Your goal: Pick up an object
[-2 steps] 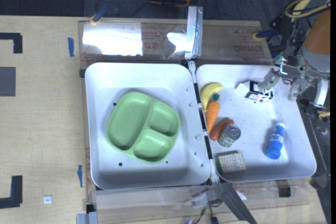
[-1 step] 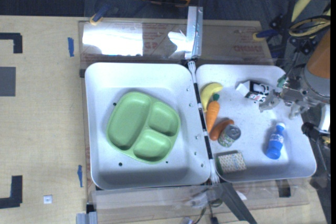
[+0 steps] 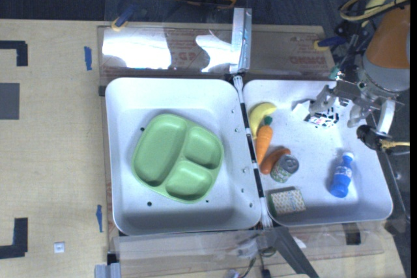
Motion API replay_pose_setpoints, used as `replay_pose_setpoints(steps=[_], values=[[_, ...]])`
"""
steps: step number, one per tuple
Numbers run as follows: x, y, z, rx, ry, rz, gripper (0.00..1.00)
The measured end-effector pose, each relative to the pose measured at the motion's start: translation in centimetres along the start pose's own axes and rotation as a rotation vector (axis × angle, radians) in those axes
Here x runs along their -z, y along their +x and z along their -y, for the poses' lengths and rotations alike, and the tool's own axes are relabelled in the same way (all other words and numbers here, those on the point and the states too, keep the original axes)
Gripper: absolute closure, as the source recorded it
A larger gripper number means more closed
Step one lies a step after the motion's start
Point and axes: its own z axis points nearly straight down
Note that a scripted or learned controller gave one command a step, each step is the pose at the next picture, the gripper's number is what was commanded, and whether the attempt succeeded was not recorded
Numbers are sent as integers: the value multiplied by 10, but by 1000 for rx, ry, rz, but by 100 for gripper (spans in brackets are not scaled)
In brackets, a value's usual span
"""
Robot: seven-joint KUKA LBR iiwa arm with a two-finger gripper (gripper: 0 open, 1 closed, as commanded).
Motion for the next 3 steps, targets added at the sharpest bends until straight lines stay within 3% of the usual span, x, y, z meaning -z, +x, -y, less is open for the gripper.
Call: replay_pose_setpoints(steps=[1,3], values=[[19,-54,6,60,-2,1,0],[-83,-71,77,66,4,-12,0]])
